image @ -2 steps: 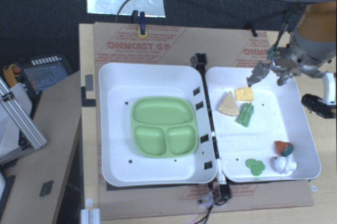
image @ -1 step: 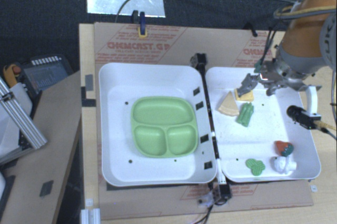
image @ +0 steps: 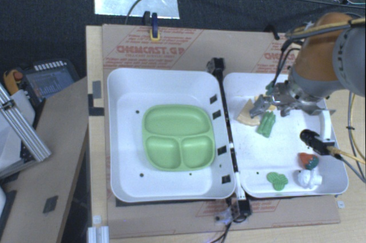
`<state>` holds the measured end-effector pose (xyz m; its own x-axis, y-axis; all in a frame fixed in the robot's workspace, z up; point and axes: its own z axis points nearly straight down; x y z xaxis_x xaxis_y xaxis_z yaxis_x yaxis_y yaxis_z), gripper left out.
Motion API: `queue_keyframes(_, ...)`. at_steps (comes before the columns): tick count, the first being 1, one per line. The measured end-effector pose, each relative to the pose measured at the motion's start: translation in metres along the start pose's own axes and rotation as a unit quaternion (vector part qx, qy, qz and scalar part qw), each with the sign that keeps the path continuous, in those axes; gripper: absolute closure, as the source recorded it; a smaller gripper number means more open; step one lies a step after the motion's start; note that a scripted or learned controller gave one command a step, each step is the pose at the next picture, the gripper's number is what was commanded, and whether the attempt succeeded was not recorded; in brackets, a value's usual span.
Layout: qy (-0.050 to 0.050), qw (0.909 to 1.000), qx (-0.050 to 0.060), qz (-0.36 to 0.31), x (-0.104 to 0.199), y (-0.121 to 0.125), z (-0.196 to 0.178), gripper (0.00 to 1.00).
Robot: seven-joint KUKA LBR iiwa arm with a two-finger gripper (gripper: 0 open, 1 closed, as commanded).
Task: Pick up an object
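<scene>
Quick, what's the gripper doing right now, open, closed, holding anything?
Gripper: over the right bin, low above the green piece and the tan piece; open or closed cannot be told, and nothing is visibly held.

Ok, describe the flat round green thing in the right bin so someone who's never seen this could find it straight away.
Start at the right bin, the one without the green divided plate. Go to its near edge, left of the white and orange pieces in the corner: the small flat green disc lies there alone. Unlike the long green stick up by the end effector, it is round and low.
</scene>
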<state>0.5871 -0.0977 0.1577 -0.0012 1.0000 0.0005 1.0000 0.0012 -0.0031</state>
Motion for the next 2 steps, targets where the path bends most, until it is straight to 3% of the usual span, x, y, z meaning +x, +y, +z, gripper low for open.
queue_keyframes(1,0.0,1.0,0.0,0.0,-0.003,-0.01,0.053,0.0)
queue_keyframes(2,-0.001,1.0,-0.003,0.0,-0.003,-0.008,0.039,1.0)
